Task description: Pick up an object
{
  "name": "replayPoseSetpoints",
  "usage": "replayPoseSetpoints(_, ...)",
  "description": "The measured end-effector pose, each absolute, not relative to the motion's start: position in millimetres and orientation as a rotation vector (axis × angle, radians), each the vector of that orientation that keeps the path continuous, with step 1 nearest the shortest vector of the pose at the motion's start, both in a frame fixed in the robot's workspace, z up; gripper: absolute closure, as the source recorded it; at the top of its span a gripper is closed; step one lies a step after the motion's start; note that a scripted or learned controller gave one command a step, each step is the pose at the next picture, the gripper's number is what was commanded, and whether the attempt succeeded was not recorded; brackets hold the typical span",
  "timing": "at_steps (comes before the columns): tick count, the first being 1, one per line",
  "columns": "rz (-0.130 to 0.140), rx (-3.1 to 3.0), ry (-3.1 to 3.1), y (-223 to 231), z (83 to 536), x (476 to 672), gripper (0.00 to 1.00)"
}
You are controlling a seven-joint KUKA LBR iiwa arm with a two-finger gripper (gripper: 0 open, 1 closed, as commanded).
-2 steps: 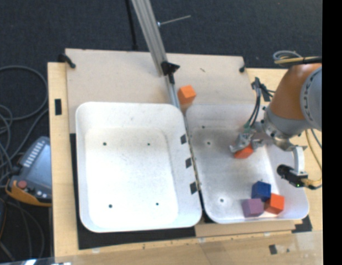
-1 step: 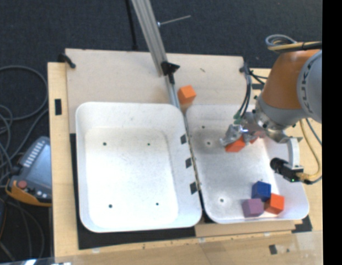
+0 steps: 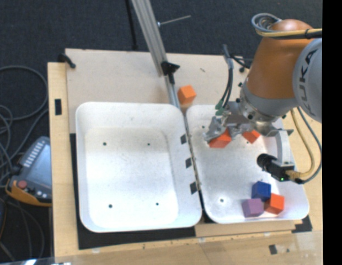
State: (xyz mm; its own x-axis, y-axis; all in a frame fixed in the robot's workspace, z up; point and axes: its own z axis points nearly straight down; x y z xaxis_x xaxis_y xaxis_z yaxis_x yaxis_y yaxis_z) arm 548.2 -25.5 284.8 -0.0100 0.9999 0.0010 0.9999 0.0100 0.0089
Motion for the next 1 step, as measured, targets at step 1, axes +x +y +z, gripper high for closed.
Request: replayPoseSetpoints(1, -0.001, 2.214, 2.234, 49.7, 235.5, 537.6, 1.0)
